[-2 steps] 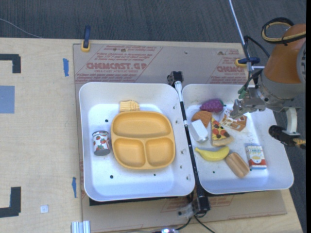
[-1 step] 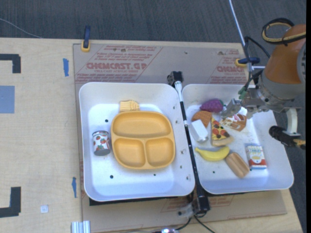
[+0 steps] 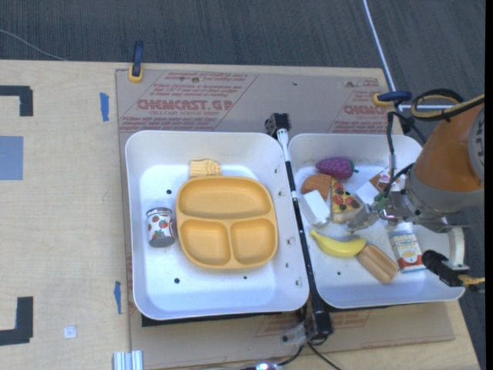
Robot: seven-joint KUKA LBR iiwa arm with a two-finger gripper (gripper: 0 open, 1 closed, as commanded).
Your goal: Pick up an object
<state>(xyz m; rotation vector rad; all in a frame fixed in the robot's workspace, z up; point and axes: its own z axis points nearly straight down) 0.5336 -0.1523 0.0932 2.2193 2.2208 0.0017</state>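
Worktop (image 3: 54,230) w/ 2 white bins side by side on a cardboard sheet (image 3: 231,99).

L bin (image 3: 142,284): yellow 3-compartment tray (image 3: 227,222) roughly centred. Small yellow block (image 3: 205,167) touching the tray's far edge. Jar w/ red spots (image 3: 160,227) just beside the tray's L edge, lying tilted.

R bin (image 3: 370,293): toy food clustered. Purple grapes (image 3: 336,166) at far side. Brown bun (image 3: 314,183) just below-left of grapes. White block (image 3: 315,206) touching bun's near side. Pizza slice (image 3: 343,202) between white block and claw, right of bun. Banana (image 3: 339,243) nearer the cam, below pizza. Hotdog/bread roll (image 3: 377,262) just right of banana, tips nearly touching. Small carton w/ red label (image 3: 406,250) right of roll, partly under the arm. Reddish item (image 3: 381,181) near bin's far R side, half hidden by arm, can't ID.

Arm (image 3: 454,164) enters from R, orange band over R bin's R part. Claw (image 3: 368,216) low in R bin, just right of pizza slice, above the banana/roll gap. Metal parts blurry; can't tell if claw is spread or pinched. Nothing visibly betw. it.

Black clamp (image 3: 277,122) at far end of the seam betw. bins. Blue tape bits (image 3: 104,106) on worktop L of bins.
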